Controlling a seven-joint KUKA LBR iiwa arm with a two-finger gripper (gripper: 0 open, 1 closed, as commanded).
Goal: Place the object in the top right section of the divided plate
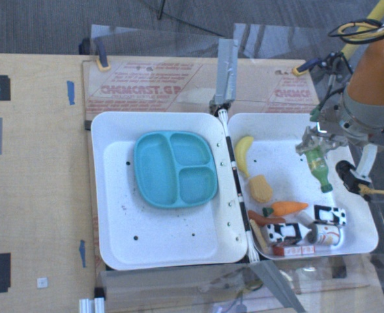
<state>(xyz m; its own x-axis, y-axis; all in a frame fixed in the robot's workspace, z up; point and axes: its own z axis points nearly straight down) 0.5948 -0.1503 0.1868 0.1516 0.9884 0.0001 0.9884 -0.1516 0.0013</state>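
A teal divided plate (175, 169) lies in the left bin (113, 194), with one long section on its left and two smaller sections on its right. My gripper (314, 150) hangs over the right bin (358, 240), toward its right side. A small green bottle (320, 171) sits between the fingers, its top in the grip and its body slanting down and to the right. It looks lifted off the bin floor. The plate lies far to the left of the gripper, across the wall between the bins.
Also in the right bin are a banana (243, 154), a yellow sponge-like block (261, 189), a carrot (287, 208) and several black-and-white items (286, 232) along the near edge. Cables (348, 175) hang beside the wrist.
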